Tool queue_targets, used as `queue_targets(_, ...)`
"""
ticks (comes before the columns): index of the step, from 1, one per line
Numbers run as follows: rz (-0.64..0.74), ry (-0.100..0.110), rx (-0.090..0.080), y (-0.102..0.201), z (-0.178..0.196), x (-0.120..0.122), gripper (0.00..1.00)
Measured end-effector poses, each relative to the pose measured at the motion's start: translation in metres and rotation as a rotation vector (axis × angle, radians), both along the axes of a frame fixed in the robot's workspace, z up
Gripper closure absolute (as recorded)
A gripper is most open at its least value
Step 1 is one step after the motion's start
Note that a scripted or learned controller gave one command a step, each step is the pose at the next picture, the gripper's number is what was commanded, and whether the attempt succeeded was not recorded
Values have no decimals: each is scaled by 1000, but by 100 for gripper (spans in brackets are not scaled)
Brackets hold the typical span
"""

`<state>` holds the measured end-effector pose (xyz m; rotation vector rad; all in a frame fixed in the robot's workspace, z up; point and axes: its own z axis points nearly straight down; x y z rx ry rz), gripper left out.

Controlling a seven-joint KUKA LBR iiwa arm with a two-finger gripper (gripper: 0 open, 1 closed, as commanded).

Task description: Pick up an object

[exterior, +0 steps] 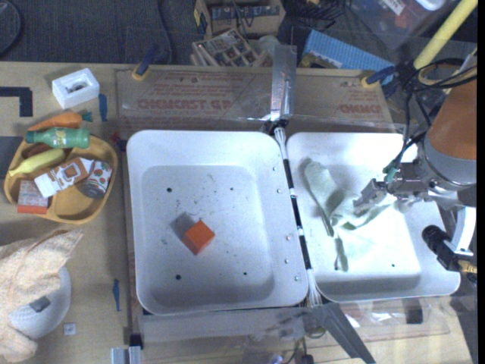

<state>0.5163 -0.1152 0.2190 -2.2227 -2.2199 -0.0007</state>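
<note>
Claw (373, 194) low in the right bin (436, 275), my fingers pinched on a fold of the pale green cloth (333, 199) sprawled across its centre. Limp fabric could slip free as I lift. At lower left, the orange block (200, 236) sits in the left bin (144, 203).

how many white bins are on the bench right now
2. The left bin holds an orange block; the right bin holds a pale cloth, with the hand at it.
</note>
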Motion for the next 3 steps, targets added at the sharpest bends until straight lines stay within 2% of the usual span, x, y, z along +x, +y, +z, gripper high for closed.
queue_targets(1, -102, -9, -1, -9, -120, 13, 0)
queue_targets(2, -107, -14, -2, -11, -110, 13, 100)
queue_targets(3, 121, -1, -1, 34, 8, 56, 100)
